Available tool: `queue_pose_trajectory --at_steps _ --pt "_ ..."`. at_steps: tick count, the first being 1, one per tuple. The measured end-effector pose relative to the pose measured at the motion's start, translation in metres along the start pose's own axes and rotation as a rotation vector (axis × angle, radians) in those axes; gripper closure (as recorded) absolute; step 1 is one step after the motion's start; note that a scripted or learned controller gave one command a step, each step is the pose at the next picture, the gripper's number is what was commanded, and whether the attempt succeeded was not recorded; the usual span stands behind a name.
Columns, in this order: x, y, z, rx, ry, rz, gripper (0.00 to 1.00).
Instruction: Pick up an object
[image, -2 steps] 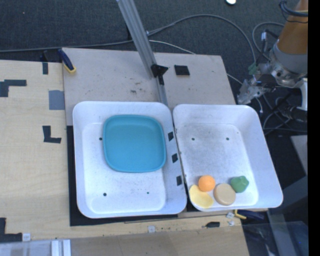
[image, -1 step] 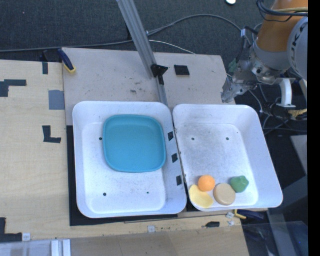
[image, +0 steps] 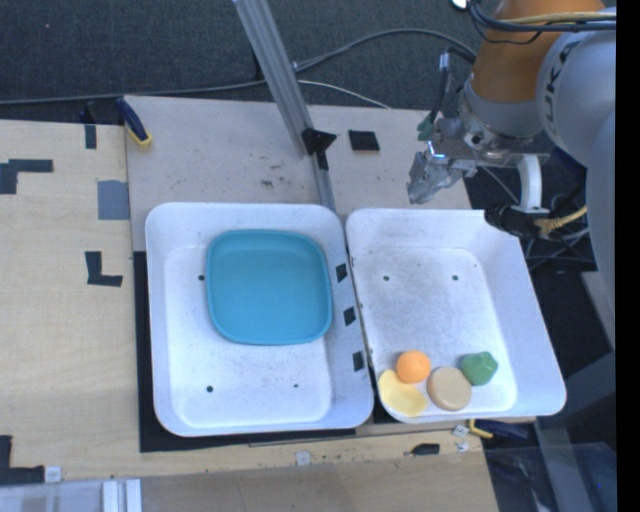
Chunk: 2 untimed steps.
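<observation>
Nearest the camera, at about five o'clock in the view, four small things huddle in the near corner of the right bin (image: 520, 300): a yellow piece (image: 400, 397) lying flat against the front lip, an orange ball (image: 412, 366) just behind it and touching, a tan round piece (image: 449, 388) next along, and a green lump (image: 479, 367) on the outer side. Any of them would serve as the object to pick up, and none is taken yet. To do this step well, I judge the green lump or the orange ball the better targets, since each has one side free of its neighbours; the descent should be straight down, with the fingers set so that they straddle one item and do not wedge against the bin wall or nudge the cluster apart. Toward nine o'clock the left bin (image: 170, 300) holds a blue plate (image: 268, 286). Farther off, at one o'clock, the gripper (image: 432, 178) hangs above the bench just beyond the right bin's far rim, well apart from the cluster, carrying nothing that can be seen; whether it is spread or closed I cannot tell. Behind it the arm (image: 545, 70) comes in from two o'clock, wrist bent downward.
</observation>
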<state>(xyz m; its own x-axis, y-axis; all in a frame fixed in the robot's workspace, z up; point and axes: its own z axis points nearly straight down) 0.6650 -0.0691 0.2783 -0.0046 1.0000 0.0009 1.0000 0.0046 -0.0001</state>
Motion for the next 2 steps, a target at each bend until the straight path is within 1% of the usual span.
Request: queue_pose_trajectory --at_steps 1,2 --pt "0.061 0.002 0.003 0.001 0.000 0.000 1.00" --pt "0.104 0.004 0.020 0.002 0.000 0.001 1.00"
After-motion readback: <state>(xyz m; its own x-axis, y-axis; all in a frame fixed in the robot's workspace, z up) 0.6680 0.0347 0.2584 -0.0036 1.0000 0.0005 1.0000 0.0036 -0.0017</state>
